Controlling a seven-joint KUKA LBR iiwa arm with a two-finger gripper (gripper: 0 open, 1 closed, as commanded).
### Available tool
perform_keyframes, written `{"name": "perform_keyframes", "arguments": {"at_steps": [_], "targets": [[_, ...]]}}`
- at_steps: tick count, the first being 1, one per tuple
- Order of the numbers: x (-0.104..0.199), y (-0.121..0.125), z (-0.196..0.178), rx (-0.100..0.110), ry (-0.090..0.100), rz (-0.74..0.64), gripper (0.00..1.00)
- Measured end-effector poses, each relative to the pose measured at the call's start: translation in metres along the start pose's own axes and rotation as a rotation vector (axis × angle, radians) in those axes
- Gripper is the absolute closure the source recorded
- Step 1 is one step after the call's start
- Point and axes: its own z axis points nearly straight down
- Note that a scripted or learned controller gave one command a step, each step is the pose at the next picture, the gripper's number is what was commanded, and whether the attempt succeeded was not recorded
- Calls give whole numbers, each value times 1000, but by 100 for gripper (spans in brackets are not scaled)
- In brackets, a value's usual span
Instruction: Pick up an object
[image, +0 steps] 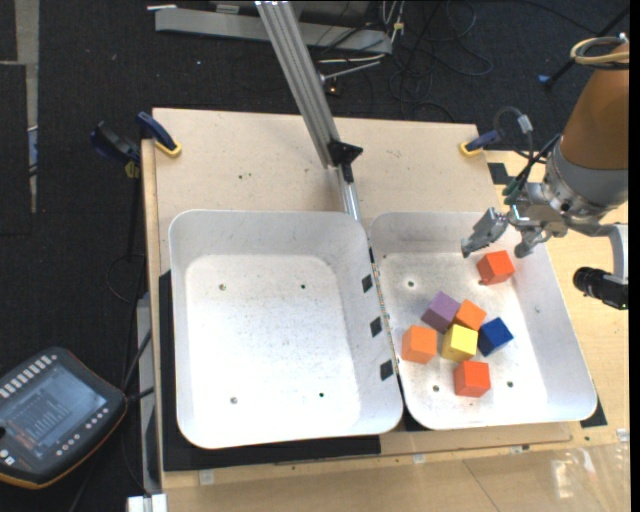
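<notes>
Gripper hovering at the far side of the right bin, fingers spread apart and gripping nothing. Lone orange cube lying on the bin floor just below and beside the fingertips, well apart from the cluster nearer the front: purple cube, second orange cube, yellow cube, blue cube, another orange cube and a red-orange cube. Best target by the look of it: that lone cube, free on all sides and closest. To do it well: centre over the cube first, line the fingers up with two flat opposite faces rather than the corners, drop straight down with the opening kept wide, close only once both fingers bracket the sides, then lift slowly. Risk to watch: a fingertip landing on top and nudging the cube toward the bin wall. Left bin not involved in this step.
</notes>
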Motion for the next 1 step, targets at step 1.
{"name": "perform_keyframes", "arguments": {"at_steps": [1], "targets": [[0, 1, -3, -4, -1, 0, 0]]}}
